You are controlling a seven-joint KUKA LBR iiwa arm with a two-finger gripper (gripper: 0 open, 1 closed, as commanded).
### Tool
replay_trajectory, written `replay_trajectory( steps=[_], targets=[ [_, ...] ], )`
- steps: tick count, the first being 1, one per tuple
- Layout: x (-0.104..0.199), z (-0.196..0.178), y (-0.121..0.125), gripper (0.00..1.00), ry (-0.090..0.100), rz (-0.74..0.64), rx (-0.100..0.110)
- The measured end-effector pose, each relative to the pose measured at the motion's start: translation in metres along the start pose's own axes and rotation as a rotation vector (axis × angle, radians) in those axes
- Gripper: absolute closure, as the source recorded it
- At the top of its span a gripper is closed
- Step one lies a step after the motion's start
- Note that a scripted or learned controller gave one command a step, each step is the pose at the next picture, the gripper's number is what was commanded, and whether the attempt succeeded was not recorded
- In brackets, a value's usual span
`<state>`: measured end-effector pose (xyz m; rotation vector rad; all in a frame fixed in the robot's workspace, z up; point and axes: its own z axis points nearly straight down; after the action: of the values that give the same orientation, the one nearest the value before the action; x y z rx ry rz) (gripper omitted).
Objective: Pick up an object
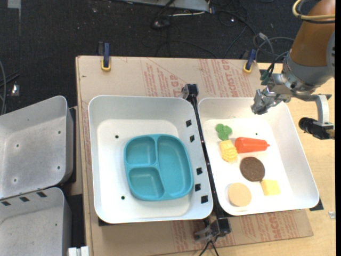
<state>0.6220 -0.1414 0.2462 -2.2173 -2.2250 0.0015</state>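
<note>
While the carrot (250, 144) lies in the right bin (298, 159), long axis crosswise with its tip toward the arm's side, the gripper (261, 104) hangs above the bin's far edge, nothing between its fingers, grip state unclear.

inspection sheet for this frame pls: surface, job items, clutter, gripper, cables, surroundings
Surface: cardboard-topped bench bearing left bin and right bin.
Job's things: in the right bin, green piece, corn, carrot, brown disc, tan disc, yellow block.
Clutter: blue tray with three compartments in the left bin.
Gripper: gripper at the right bin's far edge, apart from the food; open or shut cannot be told.
Cables: loose cables on the floor beyond the bench.
Surroundings: white panels left of the bench; clamps on the far edge.
</note>
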Motion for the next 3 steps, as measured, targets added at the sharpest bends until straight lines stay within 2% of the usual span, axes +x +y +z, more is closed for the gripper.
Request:
replay_trajectory(
  steps=[2, 3],
  targets=[
    [0.095, 0.024, -0.044, 1.00, 0.001, -0.001, 0.002],
    [0.146, 0.012, -0.069, 1.00, 0.002, -0.003, 0.001]
  ],
)
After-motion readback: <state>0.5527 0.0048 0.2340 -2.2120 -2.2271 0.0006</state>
